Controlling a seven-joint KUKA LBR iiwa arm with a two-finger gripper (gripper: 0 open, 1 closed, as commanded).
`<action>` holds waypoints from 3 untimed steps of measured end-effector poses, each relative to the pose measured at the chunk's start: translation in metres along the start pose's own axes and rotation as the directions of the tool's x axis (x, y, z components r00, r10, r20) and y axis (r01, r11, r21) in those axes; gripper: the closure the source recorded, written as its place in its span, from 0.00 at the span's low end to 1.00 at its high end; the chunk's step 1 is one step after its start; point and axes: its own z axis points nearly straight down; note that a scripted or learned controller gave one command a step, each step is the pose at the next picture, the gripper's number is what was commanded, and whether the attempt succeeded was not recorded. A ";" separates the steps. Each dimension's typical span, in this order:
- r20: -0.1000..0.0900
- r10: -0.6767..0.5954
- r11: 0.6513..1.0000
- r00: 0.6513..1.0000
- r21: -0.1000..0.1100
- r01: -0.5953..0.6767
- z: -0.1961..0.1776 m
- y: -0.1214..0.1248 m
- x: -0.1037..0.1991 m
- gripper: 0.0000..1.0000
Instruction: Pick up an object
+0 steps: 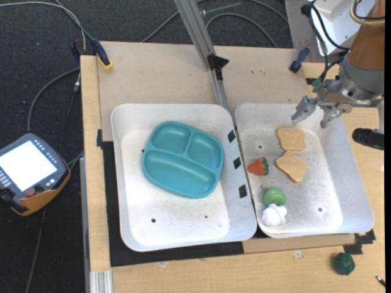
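My gripper [315, 115] hangs over the back of the right bin [342, 163], its two fingers spread open with nothing between them. Just in front of it and slightly left lies a tan toast slice [291, 139]. A second toast slice [291, 166] lies below that one. A red strawberry-like toy [259, 166] rests near the bin's left wall. Further forward sit a green round piece [275, 196] and a white lumpy piece [274, 215].
The left bin [131, 224] holds a teal divided plate [182, 159]. A metal pole [195, 23] slants across the back of the bench. A dark green ball [344, 263] lies on the bench outside the right bin's front corner. A pendant [27, 173] sits far left.
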 end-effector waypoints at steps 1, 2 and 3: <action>0.000 0.002 1.000 1.000 0.000 -0.002 0.051 0.005 -0.008 0.00; -0.001 0.001 1.000 1.000 0.002 -0.001 0.112 0.003 -0.001 0.00; 0.000 0.001 1.000 1.000 -0.006 -0.001 0.096 0.005 -0.001 1.00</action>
